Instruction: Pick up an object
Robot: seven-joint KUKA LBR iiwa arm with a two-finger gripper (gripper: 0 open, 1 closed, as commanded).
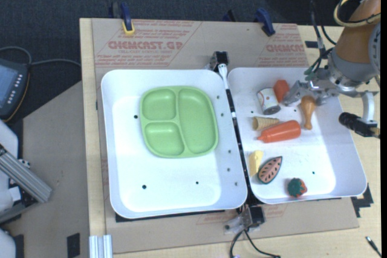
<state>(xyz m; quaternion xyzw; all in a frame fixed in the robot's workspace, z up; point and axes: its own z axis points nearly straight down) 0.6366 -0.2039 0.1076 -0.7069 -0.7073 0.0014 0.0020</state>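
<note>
Where board [181, 48] shows behind bins [121, 130]: red "CHEMCAST" print; rest unreadable

1. The arm [357, 39] enters from the right edge of the camera view, upper portion.
2. The orange band sits above the wrist; the grey wrist section lies below it, angled down and to the left.
3. The gripper [300, 93] points left and slightly downward from the wrist (finger state cannot be made out from this angle).
4. A cable loops beside the orange band.
</note>
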